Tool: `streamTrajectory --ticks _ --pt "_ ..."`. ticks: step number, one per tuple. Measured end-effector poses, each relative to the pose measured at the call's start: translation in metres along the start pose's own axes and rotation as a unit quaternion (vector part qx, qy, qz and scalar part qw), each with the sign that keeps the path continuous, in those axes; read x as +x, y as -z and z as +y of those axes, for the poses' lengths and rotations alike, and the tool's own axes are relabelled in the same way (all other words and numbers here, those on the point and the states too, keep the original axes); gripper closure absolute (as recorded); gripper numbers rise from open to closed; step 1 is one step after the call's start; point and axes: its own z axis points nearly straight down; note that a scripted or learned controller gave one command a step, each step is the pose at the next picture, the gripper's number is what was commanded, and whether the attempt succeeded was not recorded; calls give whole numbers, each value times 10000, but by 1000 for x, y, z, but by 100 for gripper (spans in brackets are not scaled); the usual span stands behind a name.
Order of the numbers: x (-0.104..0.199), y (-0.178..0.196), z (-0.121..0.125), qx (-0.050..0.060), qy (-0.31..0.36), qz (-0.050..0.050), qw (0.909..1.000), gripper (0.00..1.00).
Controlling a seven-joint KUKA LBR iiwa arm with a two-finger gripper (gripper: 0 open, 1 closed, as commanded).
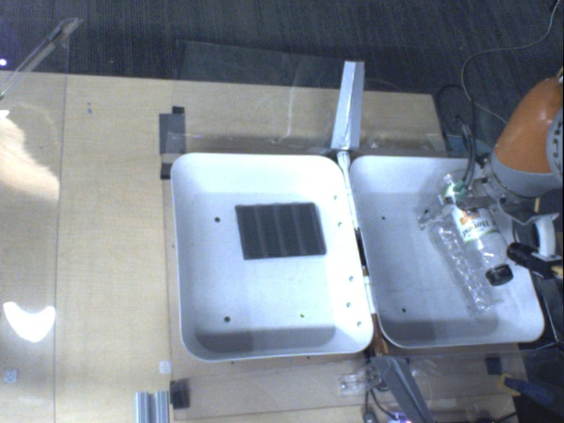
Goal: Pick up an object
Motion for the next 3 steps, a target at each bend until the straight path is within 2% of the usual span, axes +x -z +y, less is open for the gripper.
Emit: streamTrajectory --ticks 1,2,3 --pt "-8 -13 34 -2 374 1 9993 0" --pt "-7 -1 37 -33 403 -19 9992 100" --pt "52 75 71 2 854 12 9964 100"
